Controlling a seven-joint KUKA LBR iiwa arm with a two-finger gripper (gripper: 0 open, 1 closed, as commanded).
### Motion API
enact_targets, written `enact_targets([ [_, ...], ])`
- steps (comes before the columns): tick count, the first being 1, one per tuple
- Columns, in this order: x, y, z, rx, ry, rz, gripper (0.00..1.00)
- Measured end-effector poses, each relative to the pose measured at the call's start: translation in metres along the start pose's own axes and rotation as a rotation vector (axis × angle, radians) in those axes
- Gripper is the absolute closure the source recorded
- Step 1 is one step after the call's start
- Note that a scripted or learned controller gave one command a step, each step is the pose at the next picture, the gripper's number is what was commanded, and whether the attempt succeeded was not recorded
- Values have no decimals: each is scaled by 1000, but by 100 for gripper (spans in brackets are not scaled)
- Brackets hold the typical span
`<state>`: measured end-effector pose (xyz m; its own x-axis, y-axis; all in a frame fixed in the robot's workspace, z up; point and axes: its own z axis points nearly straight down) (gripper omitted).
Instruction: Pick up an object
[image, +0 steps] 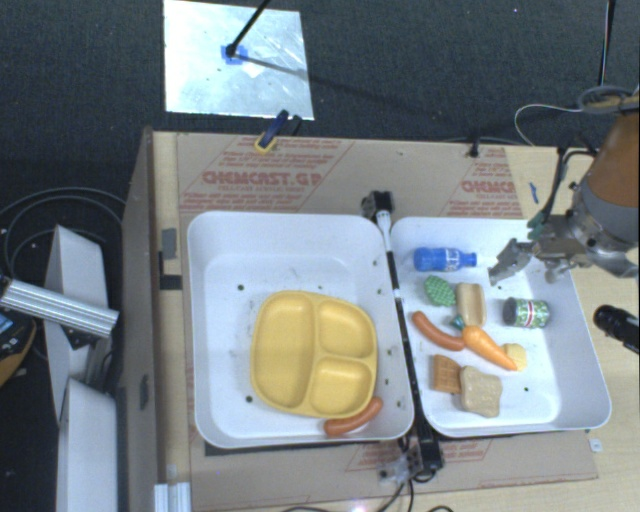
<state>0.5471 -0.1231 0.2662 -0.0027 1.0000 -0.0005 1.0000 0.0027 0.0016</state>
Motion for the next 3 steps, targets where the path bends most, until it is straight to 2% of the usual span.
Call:
enact_targets([
  [1, 25, -11, 89, 2, 1, 1, 0],
  [2, 39, -5, 162, 3, 1, 1, 0],
  [3, 39, 29, 179, -6, -1, 0, 0],
])
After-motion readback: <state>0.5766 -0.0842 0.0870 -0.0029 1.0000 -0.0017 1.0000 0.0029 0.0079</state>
